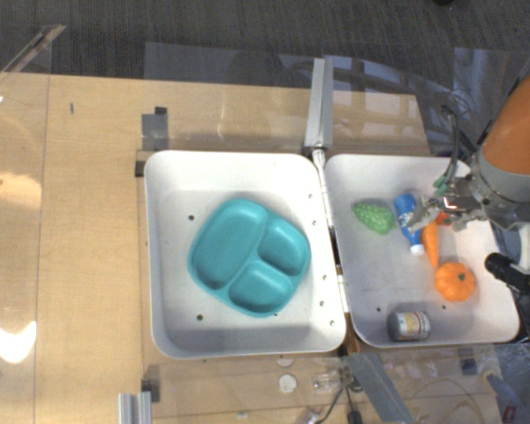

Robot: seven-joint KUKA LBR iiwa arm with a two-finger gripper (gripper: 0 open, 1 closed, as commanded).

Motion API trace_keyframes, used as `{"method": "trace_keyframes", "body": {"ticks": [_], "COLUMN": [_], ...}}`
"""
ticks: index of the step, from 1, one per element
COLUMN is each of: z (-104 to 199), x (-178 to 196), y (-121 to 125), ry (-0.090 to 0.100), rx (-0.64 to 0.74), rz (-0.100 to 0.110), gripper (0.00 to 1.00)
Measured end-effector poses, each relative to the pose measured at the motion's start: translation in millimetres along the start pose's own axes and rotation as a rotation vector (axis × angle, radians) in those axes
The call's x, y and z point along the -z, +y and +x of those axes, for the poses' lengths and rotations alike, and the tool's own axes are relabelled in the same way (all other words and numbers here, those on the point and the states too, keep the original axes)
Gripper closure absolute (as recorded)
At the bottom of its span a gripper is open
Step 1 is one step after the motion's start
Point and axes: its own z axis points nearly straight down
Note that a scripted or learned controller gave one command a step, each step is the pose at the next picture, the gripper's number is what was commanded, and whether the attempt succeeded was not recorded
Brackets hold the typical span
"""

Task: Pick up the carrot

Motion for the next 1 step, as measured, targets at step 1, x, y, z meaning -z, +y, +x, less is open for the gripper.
{"method": "trace_keyframes", "body": {"ticks": [1], "z": [-52.1], "x": [-100.1], "y": [31.7], "ry": [-0.003], "rx": [0.046], "rz": [-0.009], "gripper": [0.00]}}
